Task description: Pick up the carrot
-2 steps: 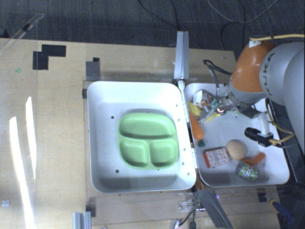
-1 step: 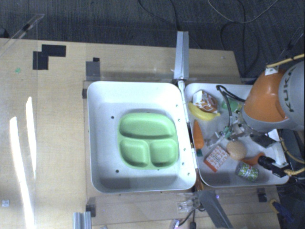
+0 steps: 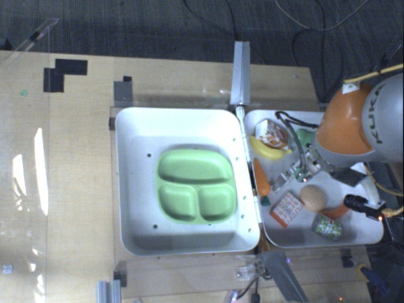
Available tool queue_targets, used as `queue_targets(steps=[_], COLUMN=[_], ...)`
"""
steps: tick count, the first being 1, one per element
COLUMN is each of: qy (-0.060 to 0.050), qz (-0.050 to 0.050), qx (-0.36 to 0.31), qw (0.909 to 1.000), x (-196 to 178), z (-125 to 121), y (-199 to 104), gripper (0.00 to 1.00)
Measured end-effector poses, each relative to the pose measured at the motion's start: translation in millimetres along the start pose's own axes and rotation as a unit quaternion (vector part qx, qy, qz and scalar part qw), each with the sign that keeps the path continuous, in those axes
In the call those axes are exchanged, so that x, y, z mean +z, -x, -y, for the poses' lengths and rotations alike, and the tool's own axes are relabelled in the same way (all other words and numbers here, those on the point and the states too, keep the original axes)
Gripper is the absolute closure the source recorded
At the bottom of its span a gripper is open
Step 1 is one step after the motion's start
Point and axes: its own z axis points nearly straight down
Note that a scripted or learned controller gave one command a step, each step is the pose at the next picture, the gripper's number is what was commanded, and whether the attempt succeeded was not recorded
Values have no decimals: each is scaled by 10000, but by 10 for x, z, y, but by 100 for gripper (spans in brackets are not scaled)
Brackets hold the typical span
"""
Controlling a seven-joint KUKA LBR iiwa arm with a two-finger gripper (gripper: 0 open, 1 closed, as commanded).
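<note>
The carrot [image 3: 261,177] is a slim orange piece lying along the left wall of the right bin [image 3: 372,235], its tip pointing toward the near edge. My gripper [image 3: 300,170] hangs over the middle of that bin, a short way right of the carrot and apart from it. The arm's orange band [image 3: 343,128] rises behind it and hides the bin's back right part. I see nothing held at the gripper.
Around the gripper lie a yellow banana [image 3: 268,149], a snack packet [image 3: 275,133], a red and white box [image 3: 287,208], a beige ball [image 3: 313,197] and a green can [image 3: 328,228]. The left bin [image 3: 132,169] holds a green divided tray [image 3: 196,185].
</note>
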Motion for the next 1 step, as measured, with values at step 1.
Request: queue_targets(steps=[1], qy=[14], qz=[-68], qx=[549], qw=[9985], x=[31], z=[177], y=[290], gripper=[0])
